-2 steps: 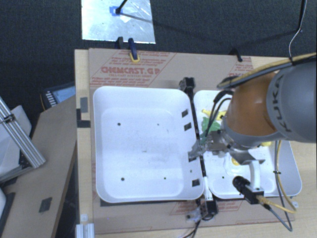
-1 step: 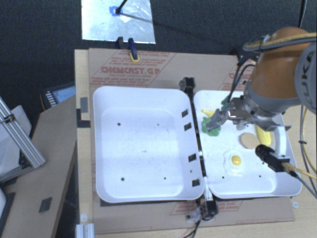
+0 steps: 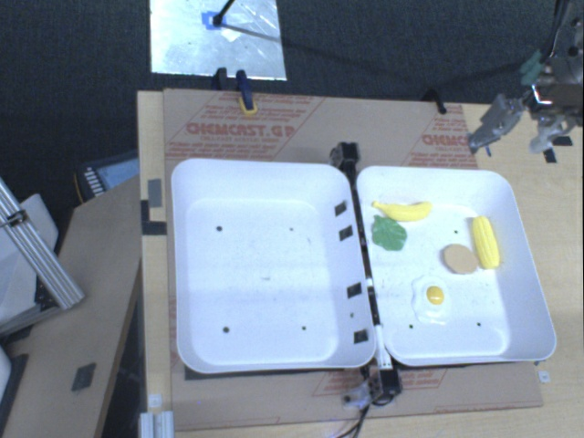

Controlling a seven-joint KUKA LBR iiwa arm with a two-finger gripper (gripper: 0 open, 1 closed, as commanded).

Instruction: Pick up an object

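Gripper (image 3: 511, 126): above the bench beyond the far right corner of the right bin (image 3: 525, 331), well apart from everything in it; open or closed cannot be told.
Banana (image 3: 402, 211): in the right bin, near its far wall.
Green leafy piece (image 3: 390, 234): just beside the banana, on its near side.
Corn cob (image 3: 484, 242): toward the right bin's right wall.
Brown round piece (image 3: 460, 259): touching the corn cob's left side.
Fried egg (image 3: 432, 298): nearer than the brown piece.
Left bin (image 3: 260, 354): touching the right bin's left wall.
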